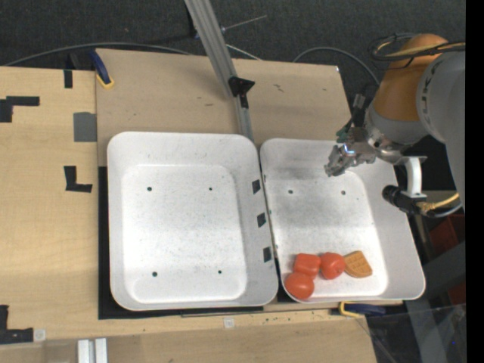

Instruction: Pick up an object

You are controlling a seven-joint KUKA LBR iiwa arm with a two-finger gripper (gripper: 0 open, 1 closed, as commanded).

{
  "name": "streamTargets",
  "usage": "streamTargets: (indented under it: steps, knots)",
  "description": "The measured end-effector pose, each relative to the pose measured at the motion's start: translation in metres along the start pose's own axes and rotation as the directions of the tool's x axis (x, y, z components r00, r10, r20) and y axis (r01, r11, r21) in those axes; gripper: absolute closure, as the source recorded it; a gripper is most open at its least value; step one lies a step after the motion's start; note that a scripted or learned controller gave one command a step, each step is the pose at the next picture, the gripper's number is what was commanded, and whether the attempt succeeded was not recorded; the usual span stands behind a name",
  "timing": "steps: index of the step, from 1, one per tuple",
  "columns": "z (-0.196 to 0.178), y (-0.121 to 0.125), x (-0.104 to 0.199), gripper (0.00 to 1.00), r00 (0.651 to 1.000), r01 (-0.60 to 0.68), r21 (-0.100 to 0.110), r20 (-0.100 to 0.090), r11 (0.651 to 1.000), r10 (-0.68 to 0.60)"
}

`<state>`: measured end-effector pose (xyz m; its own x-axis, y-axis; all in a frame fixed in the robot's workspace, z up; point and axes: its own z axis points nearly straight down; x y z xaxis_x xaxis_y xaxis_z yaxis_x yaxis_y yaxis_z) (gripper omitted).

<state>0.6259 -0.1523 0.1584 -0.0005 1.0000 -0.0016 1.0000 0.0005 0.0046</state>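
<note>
Hovering over the upper part of the right bin (393,233), the hand (337,162) points down and to the left; whether it is released or clenched cannot be told from this angle, and nothing shows in its grip. Beneath everything lies the wooden worktop (166,89), with black tape marks at its left side. On it the left bin (113,203) and the right bin sit touching side by side. The grey arm (442,89) with its orange band (401,82) reaches in from the right. A slanted metal pole (215,40) crosses above the bins. Three red objects (311,271) cluster in the right bin's lower part, well apart from the hand. An orange object (358,264) lies just beside them.
</note>
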Motion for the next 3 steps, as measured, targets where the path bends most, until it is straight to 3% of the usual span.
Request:
streamTargets:
  steps: [2, 3]
  knots:
    - [-0.114, -0.004, -0.008, 1.00, 1.000, 0.001, -0.002, 0.001, 1.000, -0.001]
    - [-0.096, 0.001, 0.044, 1.00, 1.000, 0.005, 0.006, -0.003, 1.000, -0.005]
